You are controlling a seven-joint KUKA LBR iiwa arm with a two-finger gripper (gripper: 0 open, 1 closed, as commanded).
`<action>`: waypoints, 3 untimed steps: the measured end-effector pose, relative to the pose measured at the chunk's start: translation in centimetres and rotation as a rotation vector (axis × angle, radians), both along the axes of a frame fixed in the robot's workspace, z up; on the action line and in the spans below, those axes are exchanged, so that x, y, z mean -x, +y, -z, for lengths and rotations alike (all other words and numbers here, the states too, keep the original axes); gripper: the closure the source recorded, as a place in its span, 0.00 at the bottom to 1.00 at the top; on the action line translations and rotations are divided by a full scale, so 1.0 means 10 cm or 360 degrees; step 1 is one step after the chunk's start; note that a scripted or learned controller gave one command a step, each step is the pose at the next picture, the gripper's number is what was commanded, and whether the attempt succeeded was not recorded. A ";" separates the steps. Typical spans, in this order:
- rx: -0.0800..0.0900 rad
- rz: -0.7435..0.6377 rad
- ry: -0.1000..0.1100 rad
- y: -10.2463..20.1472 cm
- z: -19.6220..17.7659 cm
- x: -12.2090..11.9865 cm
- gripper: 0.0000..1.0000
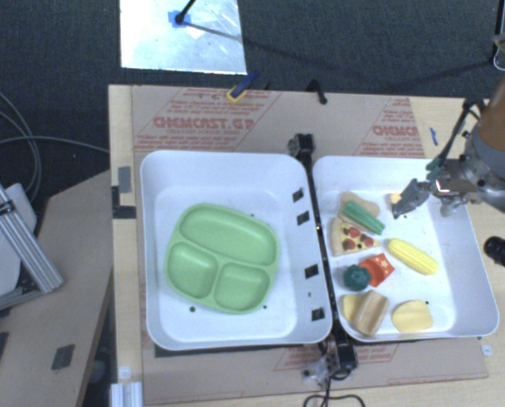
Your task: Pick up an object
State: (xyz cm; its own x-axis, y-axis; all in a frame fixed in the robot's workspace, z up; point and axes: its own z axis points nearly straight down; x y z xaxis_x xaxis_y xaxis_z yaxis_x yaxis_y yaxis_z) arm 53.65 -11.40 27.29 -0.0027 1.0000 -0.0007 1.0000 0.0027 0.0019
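Hovering over the upper part of the right bin point(468, 227), the tool point(402, 204) is shown above bare floor, just right of the green pod point(362, 217); whether it is apart or together cannot be told at this scale, and nothing is seen clamped in it. The pickable things are gathered in the right bin's left and lower part.

For a sound pick, an isolated thing is judged best: the corn point(412, 256) lies with bare floor along both long sides and should be straddled across its narrow width, the descent being made vertically to the floor before closure. The crowded pod and pizza point(351, 237) are better avoided.

Counted in the right bin: one pod, one pizza, one corn, one teal ball point(356, 275), one red piece point(378, 269), one bread roll point(369, 310), one yellow piece point(412, 315). In the left bin point(163, 185): one green tray point(222, 258). Two bins are borne by the tabletop point(125, 253).
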 end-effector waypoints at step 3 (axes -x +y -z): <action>-0.0001 0.0003 -0.0003 0.26 1.78 0.49 1.00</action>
